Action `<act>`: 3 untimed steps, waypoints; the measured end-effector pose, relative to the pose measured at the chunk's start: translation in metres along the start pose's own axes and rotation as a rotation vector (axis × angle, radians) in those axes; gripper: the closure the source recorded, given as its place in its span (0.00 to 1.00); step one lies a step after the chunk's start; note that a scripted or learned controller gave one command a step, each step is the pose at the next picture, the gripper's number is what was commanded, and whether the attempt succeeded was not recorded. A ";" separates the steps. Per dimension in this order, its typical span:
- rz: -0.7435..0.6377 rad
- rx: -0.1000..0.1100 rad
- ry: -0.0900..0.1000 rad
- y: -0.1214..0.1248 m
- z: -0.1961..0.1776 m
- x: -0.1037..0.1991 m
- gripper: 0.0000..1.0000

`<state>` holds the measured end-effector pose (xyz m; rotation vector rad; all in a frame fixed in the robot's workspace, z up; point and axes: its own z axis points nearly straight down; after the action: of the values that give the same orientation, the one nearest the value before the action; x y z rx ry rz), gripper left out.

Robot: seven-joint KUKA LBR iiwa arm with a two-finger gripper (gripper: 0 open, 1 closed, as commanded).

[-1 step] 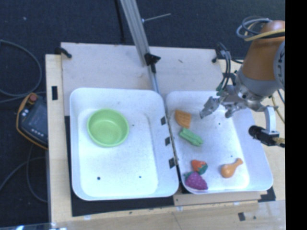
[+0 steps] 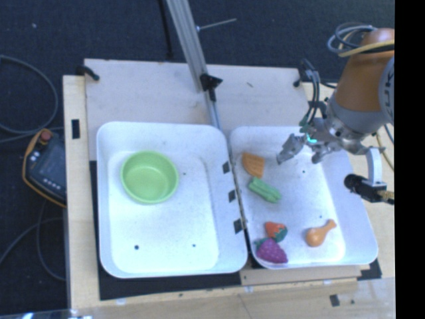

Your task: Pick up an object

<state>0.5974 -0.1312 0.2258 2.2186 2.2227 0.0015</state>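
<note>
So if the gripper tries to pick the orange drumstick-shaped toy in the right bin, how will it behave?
The drumstick toy looks like smooth moulded plastic, so probably stiff, light and a bit slippery. Its bulbous end and narrow neck suggest it may pivot or roll when pinched off-centre. It lies near the right bin's wall, which may crowd the gripper.

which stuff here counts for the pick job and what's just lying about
For the job: gripper, orange piece, green vegetable, strawberry, purple grapes, orange drumstick, right bin.

Lying about: green bowl, left bin, pendant.
</note>
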 end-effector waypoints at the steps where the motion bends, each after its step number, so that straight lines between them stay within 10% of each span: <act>1: 0.003 0.006 -0.001 -0.003 0.063 -0.003 0.00; 3: 0.006 -0.005 -0.001 -0.008 0.120 0.002 0.00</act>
<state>0.5893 -0.1289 0.1054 2.2221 2.2136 0.0059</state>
